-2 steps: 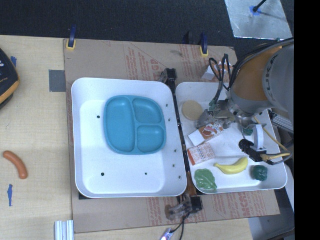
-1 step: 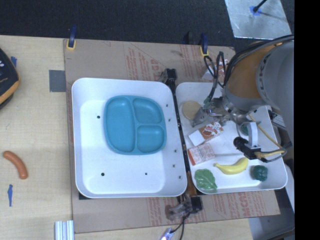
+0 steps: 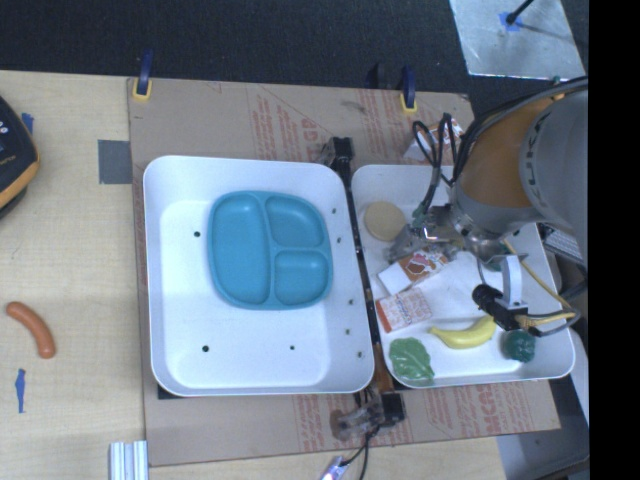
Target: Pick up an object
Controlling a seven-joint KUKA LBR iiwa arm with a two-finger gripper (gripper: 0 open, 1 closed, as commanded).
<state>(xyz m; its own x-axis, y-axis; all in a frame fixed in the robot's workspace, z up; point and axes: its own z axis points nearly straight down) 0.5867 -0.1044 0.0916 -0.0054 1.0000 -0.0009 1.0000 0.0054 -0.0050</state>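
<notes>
My gripper (image 3: pixel 432 232) hangs low over the upper middle of the right bin (image 3: pixel 556 368), under the grey arm with its orange band (image 3: pixel 500 168). Just below it lies a small brown and white packet (image 3: pixel 423 264). A tan round biscuit (image 3: pixel 383 220) sits to its left. Further toward the front lie a white and red card (image 3: pixel 403 310), a green leafy piece (image 3: pixel 411 359), a yellow banana (image 3: pixel 465 334) and a dark green lump (image 3: pixel 519 345). The arm hides the bin's upper right part.
The left bin (image 3: pixel 170 358) holds a blue divided plate (image 3: pixel 269 248). An orange sausage (image 3: pixel 32 328) lies on the bench at far left, and a black and yellow device (image 3: pixel 12 158) sits at the left edge. Cables (image 3: pixel 440 143) loop behind the right bin.
</notes>
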